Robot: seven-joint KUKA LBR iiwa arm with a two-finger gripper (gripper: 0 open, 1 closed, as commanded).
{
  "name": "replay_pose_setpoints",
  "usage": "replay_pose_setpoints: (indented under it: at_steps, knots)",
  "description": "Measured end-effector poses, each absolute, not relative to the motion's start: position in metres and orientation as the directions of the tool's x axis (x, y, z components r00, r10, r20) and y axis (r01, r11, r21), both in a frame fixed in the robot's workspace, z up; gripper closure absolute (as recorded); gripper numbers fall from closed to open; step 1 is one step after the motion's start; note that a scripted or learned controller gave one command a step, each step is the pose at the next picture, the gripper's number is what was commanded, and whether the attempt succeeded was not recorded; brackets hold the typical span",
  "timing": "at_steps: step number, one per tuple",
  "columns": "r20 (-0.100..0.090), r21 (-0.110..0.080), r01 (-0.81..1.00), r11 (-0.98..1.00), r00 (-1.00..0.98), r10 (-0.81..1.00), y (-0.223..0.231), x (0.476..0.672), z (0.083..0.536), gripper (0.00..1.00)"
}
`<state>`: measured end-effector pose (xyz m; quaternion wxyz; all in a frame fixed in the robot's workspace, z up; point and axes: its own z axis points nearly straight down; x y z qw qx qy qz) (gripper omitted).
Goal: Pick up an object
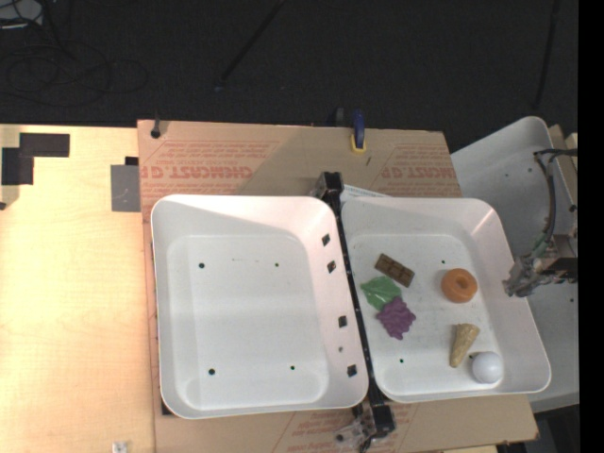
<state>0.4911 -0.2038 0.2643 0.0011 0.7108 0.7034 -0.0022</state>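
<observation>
Objects gathered in right bin (491,220): chocolate bar (394,270), green leaf (379,292), purple grapes (396,318), orange doughnut (460,285), cone (461,343), white ball (487,367). Gripper (525,279) seen at bin's right rim, possibly outside it; grip state cannot be told.

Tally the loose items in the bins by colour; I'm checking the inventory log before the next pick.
Brown, chocolate bar: 1
Orange, doughnut: 1
Green, leafy piece: 1
Purple, grape bunch: 1
Tan, ice cream cone: 1
White, ball: 1
Total: 6, all in the right bin.
</observation>
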Motion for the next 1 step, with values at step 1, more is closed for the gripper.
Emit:
replay_pose_setpoints:
  at_steps: [1]
  knots:
    - [-0.001, 0.005, 1.000, 0.005, -0.005, 1.000, -0.1506, 0.4829, 0.3634, 1.00]
